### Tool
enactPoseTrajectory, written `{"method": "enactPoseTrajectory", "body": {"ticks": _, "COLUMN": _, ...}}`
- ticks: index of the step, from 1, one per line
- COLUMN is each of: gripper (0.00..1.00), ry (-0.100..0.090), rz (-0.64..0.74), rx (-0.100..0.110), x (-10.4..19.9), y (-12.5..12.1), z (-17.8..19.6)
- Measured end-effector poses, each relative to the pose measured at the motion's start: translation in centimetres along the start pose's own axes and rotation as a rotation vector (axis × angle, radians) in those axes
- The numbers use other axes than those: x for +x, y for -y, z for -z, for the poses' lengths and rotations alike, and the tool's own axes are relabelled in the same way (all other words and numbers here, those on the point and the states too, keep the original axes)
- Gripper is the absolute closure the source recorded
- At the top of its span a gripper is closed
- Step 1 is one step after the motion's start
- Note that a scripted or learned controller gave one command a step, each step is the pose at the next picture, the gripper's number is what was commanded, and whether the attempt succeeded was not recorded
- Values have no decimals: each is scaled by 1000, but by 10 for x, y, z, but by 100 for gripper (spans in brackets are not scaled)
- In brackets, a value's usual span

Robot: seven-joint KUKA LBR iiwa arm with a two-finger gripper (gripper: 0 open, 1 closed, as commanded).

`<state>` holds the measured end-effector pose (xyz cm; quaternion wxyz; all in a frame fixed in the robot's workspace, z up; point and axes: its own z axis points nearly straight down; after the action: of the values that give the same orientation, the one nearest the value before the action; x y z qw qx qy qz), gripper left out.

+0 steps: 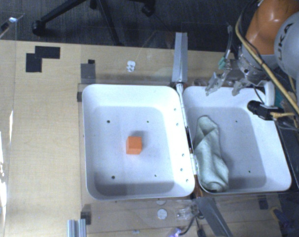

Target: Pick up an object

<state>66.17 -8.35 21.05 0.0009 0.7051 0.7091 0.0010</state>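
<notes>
An orange cube (134, 145) rests near the middle of the left white bin (97, 112). A crumpled pale cloth (209, 153) lies along the left side of the right white bin (258, 147). My gripper (222, 86) hangs over the back edge of the right bin, above and behind the cloth. Its two fingers (211, 84) are spread apart with nothing between them. The grey arm with its orange band (270, 19) comes in from the upper right.
A metal divider post (179, 58) stands between the bins at the back. Black cables (268, 110) drape over the right bin's far right side. The wooden bench (41, 147) stretches out to the left.
</notes>
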Motion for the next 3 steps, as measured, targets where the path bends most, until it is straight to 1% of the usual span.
{"method": "enactPoseTrajectory", "body": {"ticks": 1, "gripper": 0, "ry": 0, "rz": -112, "rx": 1, "x": -51, "y": -7, "z": -63}}
{"method": "enactPoseTrajectory", "body": {"ticks": 2, "gripper": 0, "ry": 1, "rz": 27, "rx": -4, "x": -81, "y": -6, "z": -124}}
{"method": "enactPoseTrajectory", "body": {"ticks": 3, "gripper": 100, "ry": 4, "rz": 32, "rx": -12, "x": -80, "y": -9, "z": -110}}
